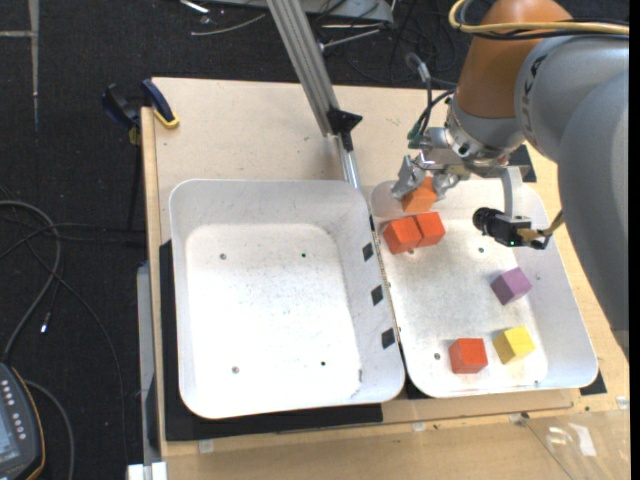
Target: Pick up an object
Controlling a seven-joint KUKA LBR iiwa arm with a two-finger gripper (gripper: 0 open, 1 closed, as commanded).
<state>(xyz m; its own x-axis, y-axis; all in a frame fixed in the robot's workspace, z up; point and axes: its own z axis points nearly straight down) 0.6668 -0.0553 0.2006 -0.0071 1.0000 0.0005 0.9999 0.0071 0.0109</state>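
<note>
Five blocks I logged in the right bin (560, 368): one orange block (424, 197) clamped between the gripper (428, 180) fingers at upper centre, two orange blocks (414, 232) just below, a purple block (511, 285), a red block (468, 355), a yellow block (517, 343).

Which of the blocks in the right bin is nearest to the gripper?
The orange block, at the bin's far left corner just below the gripper. The purple, yellow and red blocks lie farther toward the near edge.
</note>
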